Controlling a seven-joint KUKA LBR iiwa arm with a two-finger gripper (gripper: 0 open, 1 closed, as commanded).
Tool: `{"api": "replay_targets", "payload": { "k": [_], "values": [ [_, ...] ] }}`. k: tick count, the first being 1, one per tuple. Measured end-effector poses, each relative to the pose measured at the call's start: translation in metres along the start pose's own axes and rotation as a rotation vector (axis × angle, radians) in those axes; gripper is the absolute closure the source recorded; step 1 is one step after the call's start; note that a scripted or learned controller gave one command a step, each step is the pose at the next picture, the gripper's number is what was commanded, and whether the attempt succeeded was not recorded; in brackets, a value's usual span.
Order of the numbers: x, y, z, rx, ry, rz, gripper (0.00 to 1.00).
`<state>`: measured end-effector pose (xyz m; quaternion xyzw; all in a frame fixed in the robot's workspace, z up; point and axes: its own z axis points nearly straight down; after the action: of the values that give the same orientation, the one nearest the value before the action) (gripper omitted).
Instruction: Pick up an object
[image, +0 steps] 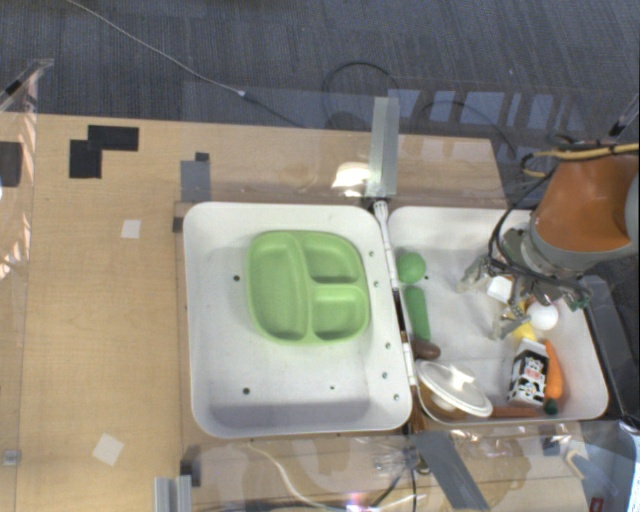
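A small white egg-shaped object (543, 317) lies in the right bin (455, 255). At its 12 o'clock the arm (590, 205) hangs; claw (522, 300) state: cannot tell.

One arm (590, 205) enters from the right edge of the camera view, upper right area. Orange band faces the camera, wide and rounded, with a grey wrist ring just under it. Arm points steeply down, wrist low. Black cables loop off the wrist's left side; a yellow cable runs across the top of the orange part. Pincer (515, 300) hangs below the grey ring, mostly hidden by the wrist, small parts and wires showing.
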<state>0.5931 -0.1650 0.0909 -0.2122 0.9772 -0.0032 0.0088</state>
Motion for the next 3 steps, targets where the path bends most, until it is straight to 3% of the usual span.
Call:
{"api": "replay_targets", "payload": {
  "k": [1, 2, 3],
  "values": [
    [0.008, 0.021, 0.001, -0.003, 0.004, -0.029, 0.00],
    [0.027, 0.015, 0.001, -0.003, 0.003, -0.015, 0.00],
    [0.045, 0.071, -0.001, -0.001, 0.001, 0.195, 0.00]
  ]
}}
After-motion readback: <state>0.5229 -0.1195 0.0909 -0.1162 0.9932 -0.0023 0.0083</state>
